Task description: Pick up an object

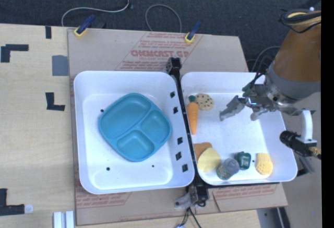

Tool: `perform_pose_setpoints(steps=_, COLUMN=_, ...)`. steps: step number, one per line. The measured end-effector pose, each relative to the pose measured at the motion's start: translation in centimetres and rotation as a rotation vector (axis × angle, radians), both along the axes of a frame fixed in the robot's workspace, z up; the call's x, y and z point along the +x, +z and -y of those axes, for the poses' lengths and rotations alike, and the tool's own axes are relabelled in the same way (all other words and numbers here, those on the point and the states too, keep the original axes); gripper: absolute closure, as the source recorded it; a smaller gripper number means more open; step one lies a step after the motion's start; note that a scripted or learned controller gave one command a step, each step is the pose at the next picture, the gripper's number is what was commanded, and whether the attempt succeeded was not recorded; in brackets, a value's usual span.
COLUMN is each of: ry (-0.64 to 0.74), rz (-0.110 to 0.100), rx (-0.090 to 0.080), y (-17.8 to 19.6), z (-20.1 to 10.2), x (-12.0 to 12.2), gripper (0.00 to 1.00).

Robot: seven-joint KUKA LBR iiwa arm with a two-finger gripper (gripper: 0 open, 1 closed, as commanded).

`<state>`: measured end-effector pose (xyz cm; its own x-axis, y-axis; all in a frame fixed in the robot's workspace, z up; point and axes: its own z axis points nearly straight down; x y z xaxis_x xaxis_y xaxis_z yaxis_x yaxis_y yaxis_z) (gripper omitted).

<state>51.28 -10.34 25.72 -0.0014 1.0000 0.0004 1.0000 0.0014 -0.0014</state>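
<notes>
Objects for picking lie in the right bin [276, 133]: in the camera view we see a carrot [192, 116] along its left wall, a cookie [203, 100] touching the carrot's top end, and a row near the front wall; that row runs from an orange piece [201, 147] and a yellow lump [209, 159] through a grey can [227, 168] and a green item [243, 159] to a yellow corn cob [264, 164]. We see the gripper [241, 107] hovering over the bare middle of this bin, well apart from every item; its fingers [228, 112] are spread, with nothing between them. We also see a blue divided plate [135, 126] in the left bin [86, 117]; both bins rest on a cardboard sheet [151, 52].
</notes>
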Motion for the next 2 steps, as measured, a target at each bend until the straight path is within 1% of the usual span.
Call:
perform_pose_setpoints(steps=1, ry=0.002, rz=0.008, rx=0.001, y=-15.51, z=-0.42, x=6.53, gripper=0.0)
perform_pose_setpoints(steps=2, ry=0.0, rz=-0.002, rx=0.001, y=-15.01, z=-0.35, x=6.25, gripper=1.0)
